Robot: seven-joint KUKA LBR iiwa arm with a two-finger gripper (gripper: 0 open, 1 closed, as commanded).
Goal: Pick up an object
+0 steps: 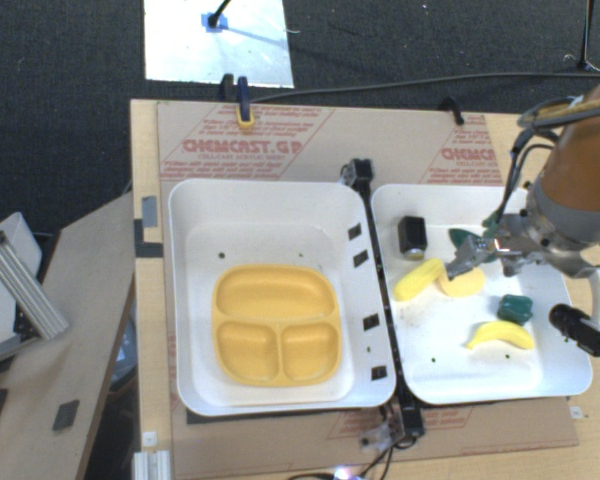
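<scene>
Gripper [467,259] sat low over the right bin [570,380], its dark fingers reaching leftward from the arm [580,183] toward a cluster of yellow pieces. Whether those fingers were spread or pressed together could not be told; they read as one dark shape, and nothing showed between them.

Nearest thing to the tip was a pale yellow rounded piece [464,284], lying just below and touching or nearly touching the fingers. Just to its left lay a longer yellow piece [417,280], its long axis running from lower left up to upper right, so that its upper end pointed toward the fingertips. The coming move seemed to turn on that: the target lay immediately below and slightly left of the tip, so a short drop rather than a reach looked to be what was needed, and a grip across the long piece's short width would likely have suited better than one along its length.

Outward from there, a small black block [412,235] stood near the bin's upper left, apart from the yellow pieces. A green block [515,308] lay to the lower right of the tip, and a banana [501,336] curved just below it, both under the wrist. A bit of green [464,237] showed just above the fingers.

The left bin [195,298] held a yellow divided tray [276,324], well apart from the tip.

The arm came in from the right, the wrist bent down and left.
</scene>
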